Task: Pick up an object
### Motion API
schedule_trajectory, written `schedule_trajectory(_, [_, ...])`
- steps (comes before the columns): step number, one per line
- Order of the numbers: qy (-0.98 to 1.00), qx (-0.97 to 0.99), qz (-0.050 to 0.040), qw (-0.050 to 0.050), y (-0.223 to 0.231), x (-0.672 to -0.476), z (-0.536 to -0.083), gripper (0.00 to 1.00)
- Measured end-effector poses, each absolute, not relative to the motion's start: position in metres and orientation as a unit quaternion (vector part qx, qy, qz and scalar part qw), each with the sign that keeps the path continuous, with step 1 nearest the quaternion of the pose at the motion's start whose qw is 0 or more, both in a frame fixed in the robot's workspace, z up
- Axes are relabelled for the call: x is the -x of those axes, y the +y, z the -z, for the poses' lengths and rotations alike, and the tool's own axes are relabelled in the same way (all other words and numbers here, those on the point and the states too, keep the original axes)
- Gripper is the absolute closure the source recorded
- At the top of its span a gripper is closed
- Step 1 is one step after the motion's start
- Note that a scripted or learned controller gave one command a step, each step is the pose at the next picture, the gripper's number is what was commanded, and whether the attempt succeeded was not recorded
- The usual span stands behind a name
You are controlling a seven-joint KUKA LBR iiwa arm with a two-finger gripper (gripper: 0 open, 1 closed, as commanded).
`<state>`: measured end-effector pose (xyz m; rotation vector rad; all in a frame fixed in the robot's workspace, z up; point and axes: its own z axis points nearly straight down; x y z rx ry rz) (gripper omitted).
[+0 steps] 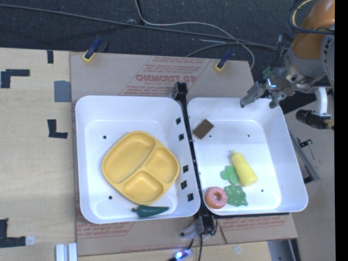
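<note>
Objects to pick from lie in both bins, none yet lifted. Going from the left: the left bin [87, 113] holds a yellow divided plate [141, 166] with a dark green pepper [150, 211] just beside its near edge. Past the divider, the right bin [291, 145] holds a brown block [203, 128] near its far left corner, then a pink donut [216, 197], green leafy pieces [234, 186] and a yellow bottle [243, 168] clustered close together toward the front. Farthest right, the gripper [260, 95] hovers over the right bin's far rim, fingers spread with nothing between them. By my judgement the task is barely begun: choosing a target, descending, closing and lifting all remain.
</note>
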<state>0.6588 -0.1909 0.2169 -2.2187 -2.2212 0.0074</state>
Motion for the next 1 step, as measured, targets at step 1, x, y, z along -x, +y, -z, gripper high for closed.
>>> schedule_trajectory(1, [-0.708, 0.706, -0.0027, 0.002, -0.1901, -0.6624, -0.1716, 0.00])
